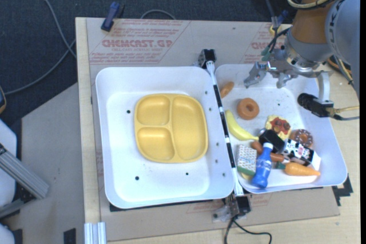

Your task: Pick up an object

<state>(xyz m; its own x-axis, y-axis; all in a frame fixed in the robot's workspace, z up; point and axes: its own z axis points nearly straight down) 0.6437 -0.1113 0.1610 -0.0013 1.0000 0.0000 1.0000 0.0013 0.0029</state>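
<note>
Jaws [269, 78] (spread apart) above doughnut [248, 108]

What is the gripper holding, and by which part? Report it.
Nothing. The gripper hangs over the far end of the right bin, its fingers spread with nothing between them; the donut lies nearer the camera, untouched.

My arm [323, 8] reaches in from the right, orange band above the wrist. My gripper [267, 76] hangs with fingers spread apart, gripping nothing.
</note>
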